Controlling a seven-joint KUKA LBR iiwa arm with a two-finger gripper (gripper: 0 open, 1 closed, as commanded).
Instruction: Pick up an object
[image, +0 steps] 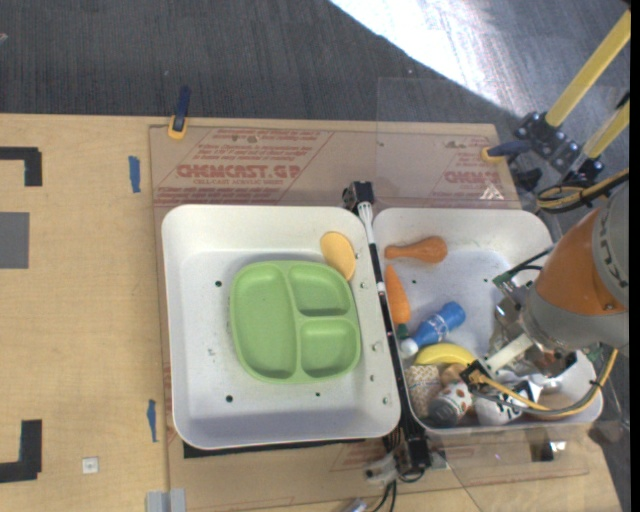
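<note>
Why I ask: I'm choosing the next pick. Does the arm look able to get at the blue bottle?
Probably yes. The blue bottle lies uncovered in the right bin, and the arm is above that bin's right side. The banana lies close beside it, not over it.

On my feed the light is even and fairly bright; a washed-out white patch of glare (470, 40) lies on the dark grey carpeted floor (250, 50) at top right; the two shallow white plastic bins (185, 300) carry only faint shadows; the grey-and-orange robot arm (590, 285) looks slightly soft.
</note>
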